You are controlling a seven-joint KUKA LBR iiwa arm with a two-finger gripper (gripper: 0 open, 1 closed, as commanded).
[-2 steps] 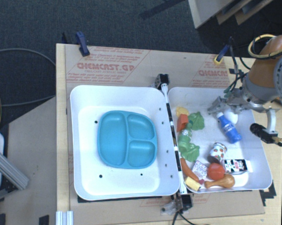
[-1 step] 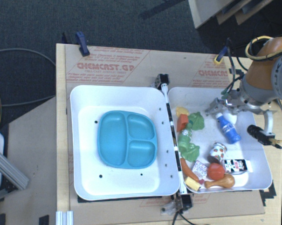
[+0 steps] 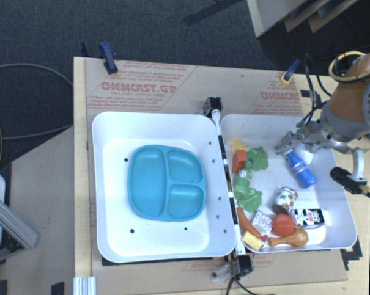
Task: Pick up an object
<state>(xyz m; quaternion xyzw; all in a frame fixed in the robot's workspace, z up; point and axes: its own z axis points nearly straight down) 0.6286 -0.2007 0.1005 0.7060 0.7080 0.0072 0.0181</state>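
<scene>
The right bin (image 3: 347,213) holds a jumble of toy food. A blue bottle (image 3: 301,169) lies slanted near the bin's upper right. My gripper (image 3: 297,141) hangs just above the bottle's upper end, at the tip of the grey arm with the orange band (image 3: 349,99). Whether it touches the bottle is unclear. Green leafy pieces (image 3: 257,158) lie to the left of the bottle. A small can (image 3: 285,197), a red tomato (image 3: 284,224) and a black-and-white carton (image 3: 308,216) sit lower in the bin.
The left bin (image 3: 112,140) bears a blue divided plate (image 3: 167,181). Along the right bin's left wall lie a red-orange pepper (image 3: 239,160), a yellow piece (image 3: 238,145) and a long orange sausage (image 3: 248,221). A tan drumstick (image 3: 289,239) rests at the front.
</scene>
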